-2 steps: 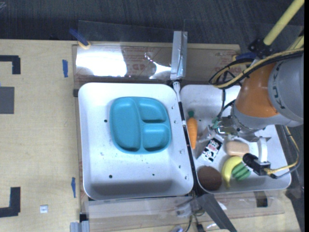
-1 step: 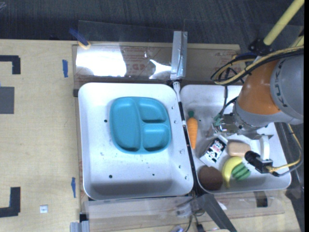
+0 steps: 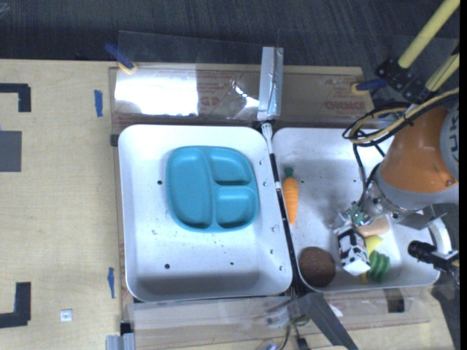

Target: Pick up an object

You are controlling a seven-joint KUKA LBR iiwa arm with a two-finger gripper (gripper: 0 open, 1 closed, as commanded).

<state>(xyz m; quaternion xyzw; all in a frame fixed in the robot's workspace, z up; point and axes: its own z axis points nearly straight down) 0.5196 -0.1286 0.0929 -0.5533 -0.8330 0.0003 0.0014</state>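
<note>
Objects for picking are sitting together in the right white bin [image 3: 321, 159], just under the arm's wrist. The gripper [image 3: 355, 228] is reaching down among them, though whether it is spread or closed I cannot tell, since the orange-banded grey arm [image 3: 416, 162] is hiding it from above.

Closest to it are lying a small tan block-shaped piece [image 3: 376, 227], a black-and-white cow-patterned toy [image 3: 353, 256] and a green and yellow plastic toy [image 3: 377, 263], all touching or nearly so.

Each looks light and rigid; the crowding is making a clean grasp awkward.

Just beside them, a brown round ball-like object [image 3: 317, 265] would probably roll. Further off, an orange toy carrot [image 3: 290, 197] is lying alone near the dividing wall, best pinched across its thicker middle.

In the left white bin [image 3: 139, 217] a blue sectioned plastic plate [image 3: 212, 187] is resting flat.
</note>
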